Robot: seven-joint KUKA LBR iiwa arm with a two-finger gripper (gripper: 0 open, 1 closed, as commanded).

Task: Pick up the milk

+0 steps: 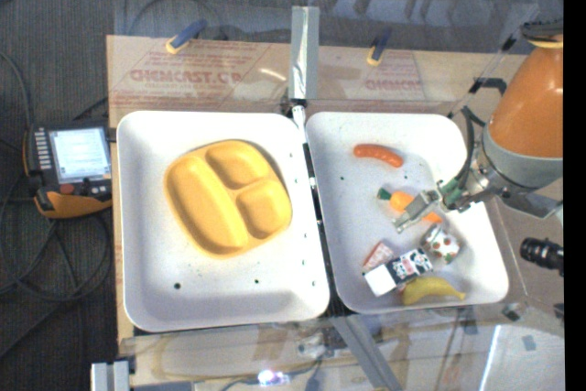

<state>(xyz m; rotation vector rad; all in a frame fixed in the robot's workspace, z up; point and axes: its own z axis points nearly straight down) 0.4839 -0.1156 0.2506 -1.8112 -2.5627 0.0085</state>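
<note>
Left bin (146, 288): tray (229, 195). Right bin (348, 288): sausage (378, 155) at back, milk (396, 269) and banana (432, 290) at front.

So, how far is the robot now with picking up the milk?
Nothing looks done yet: the milk carton lies on the floor of the right bin, beside the banana. In hand: the gripper is low inside that bin, above the carrot and apart from the carton. Left: moving to the carton, closing on it, and lifting it.
</note>
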